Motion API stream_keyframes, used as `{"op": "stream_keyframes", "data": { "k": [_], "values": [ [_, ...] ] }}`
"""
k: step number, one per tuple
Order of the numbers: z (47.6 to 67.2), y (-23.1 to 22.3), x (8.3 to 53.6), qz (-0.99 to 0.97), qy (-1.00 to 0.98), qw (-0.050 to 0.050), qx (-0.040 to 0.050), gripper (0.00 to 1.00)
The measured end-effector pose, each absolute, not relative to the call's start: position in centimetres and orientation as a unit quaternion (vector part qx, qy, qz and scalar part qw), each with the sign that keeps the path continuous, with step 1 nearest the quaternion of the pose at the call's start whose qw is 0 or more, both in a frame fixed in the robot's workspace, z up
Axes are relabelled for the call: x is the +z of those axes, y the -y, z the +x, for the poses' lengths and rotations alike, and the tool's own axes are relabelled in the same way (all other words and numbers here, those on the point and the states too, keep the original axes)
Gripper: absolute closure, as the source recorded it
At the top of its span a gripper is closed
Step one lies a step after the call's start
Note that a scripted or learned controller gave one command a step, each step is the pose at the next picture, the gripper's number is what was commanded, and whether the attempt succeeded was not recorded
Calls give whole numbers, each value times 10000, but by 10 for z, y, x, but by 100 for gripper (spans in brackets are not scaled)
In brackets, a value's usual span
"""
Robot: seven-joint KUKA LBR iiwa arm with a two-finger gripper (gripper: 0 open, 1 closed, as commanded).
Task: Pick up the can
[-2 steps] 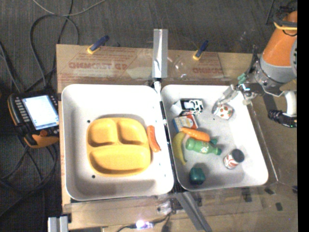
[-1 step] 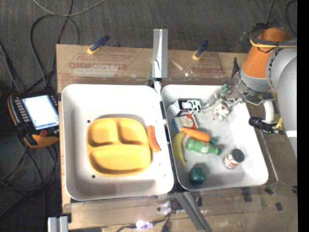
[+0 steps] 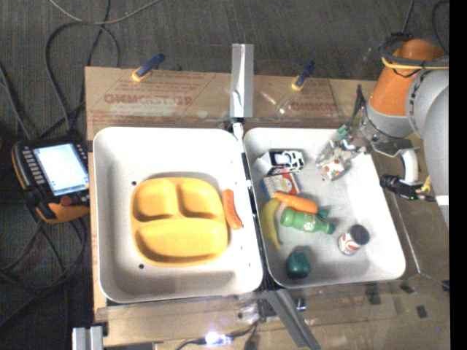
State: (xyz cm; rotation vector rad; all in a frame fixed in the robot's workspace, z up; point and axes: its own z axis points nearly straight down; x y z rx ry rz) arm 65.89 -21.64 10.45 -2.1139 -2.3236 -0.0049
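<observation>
- Near the front right corner of the right bin (image 3: 394,254), the can (image 3: 352,240) lies on its side, apart from the green bottle (image 3: 306,222)
- At the bin's far right, the gripper (image 3: 343,146) hovers well away from the can; whether it is open or closed cannot be told
- The arm must reach toward the front

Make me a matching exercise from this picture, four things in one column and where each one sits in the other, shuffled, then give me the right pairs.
Things:
1. yellow plastic compartment tray
2. small silver can with a dark top
3. green plastic bottle with an orange cap
4. blue clamp

Places:
A. lower right of the right white bin
B. on the cardboard sheet behind the bins
C. middle of the left white bin
D. lying beside the yellow banana

Pairs: 1-C, 2-A, 3-D, 4-B
</observation>
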Motion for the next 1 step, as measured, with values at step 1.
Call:
{"op": "stream_keyframes", "data": {
  "k": [1],
  "values": [
    [669,170,199,-6893,7245,-5,0,100]
  ]
}}
